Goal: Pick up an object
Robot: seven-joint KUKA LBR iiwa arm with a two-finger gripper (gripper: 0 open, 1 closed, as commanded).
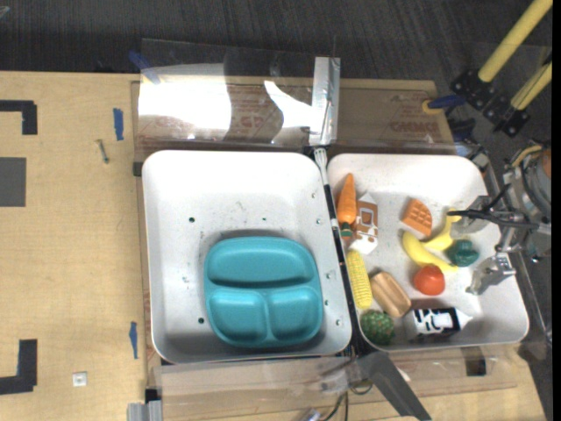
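— Camera view: where was the pincer (495,266)?
— At the right bin's (386,167) right edge, low over the floor; whether it was spread or pressed together I couldn't tell.
— And the nearest things?
— A teal piece (463,253) and the yellow banana (427,249) lay just left of it, the red tomato (429,280) below them.
— Farther out?
— A teal divided tray (262,290) sat in the left bin (175,235).

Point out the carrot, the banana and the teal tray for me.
carrot (347,198): camera view, middle of its orange body.
banana (422,253): camera view, middle of its yellow curve.
teal tray (261,288): camera view, ridge between its compartments.
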